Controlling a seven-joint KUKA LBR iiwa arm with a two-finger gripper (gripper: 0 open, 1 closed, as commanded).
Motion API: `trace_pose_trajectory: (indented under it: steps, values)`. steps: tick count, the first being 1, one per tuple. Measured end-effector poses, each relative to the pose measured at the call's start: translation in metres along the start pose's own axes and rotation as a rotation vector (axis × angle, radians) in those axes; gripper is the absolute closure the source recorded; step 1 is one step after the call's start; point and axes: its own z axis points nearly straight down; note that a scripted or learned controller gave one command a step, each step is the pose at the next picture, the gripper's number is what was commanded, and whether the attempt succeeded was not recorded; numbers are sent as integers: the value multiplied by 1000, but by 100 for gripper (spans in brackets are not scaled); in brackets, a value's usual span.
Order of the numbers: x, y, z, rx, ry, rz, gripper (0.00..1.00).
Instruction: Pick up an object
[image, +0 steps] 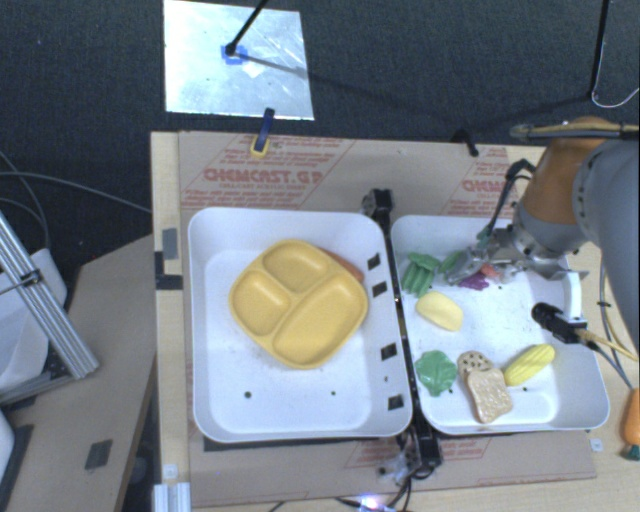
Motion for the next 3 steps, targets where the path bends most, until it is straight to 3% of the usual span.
trace_pose_trajectory:
  steps: [1, 2, 3]
  values:
    - [-48, 35, -23, 0, -1, 7, 0]
    - [-45, 36, -34, -4, -2, 0, 100]
    - [-8, 12, -23, 5, 3, 1, 100]
